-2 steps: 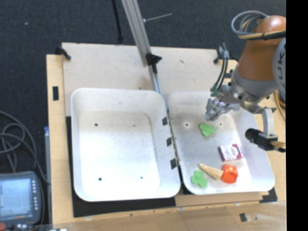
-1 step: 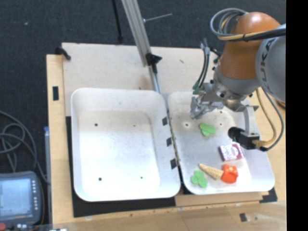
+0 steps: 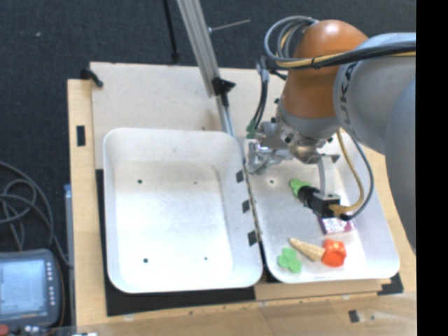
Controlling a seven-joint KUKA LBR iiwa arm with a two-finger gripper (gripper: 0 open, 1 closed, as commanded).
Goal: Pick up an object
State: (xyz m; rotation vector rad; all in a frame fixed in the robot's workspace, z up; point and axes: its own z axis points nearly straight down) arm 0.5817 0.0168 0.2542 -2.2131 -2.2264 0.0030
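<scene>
the task has barely begun, by my reading; nothing is lifted, and every loose thing lies on the floor of a bin; the gripper point(image 3: 260, 156) hangs low over the far corner of the right-hand bin point(image 3: 280, 219), close to the wall it shares with its neighbour; whether it is spread or pressed together i cannot tell from this angle, as the wrist and cables crowd it; i see nothing caught in it.

what is left, as i judge it, is nearly the whole job: choose a thing, come down over it, close on it and raise it clear.

on the table point(image 3: 140, 89) the two bins sit side by side, walls touching; the left-hand bin point(image 3: 175, 208) holds nothing i can make out beyond a few dark specks; the right-hand bin holds all the candidates; a small green piece point(image 3: 297, 185) lies nearest the gripper, near the middle of the bin; a purple and white block point(image 3: 336, 225) sits further toward the near side; at the near edge a pale cone point(image 3: 304, 248) lies on its side with an orange piece point(image 3: 334, 253) touching or just beside its wide end, and a green clover shape point(image 3: 289, 260) just beside its point; any of these would serve as the object to pick, and the small green piece looks the shortest reach.
</scene>
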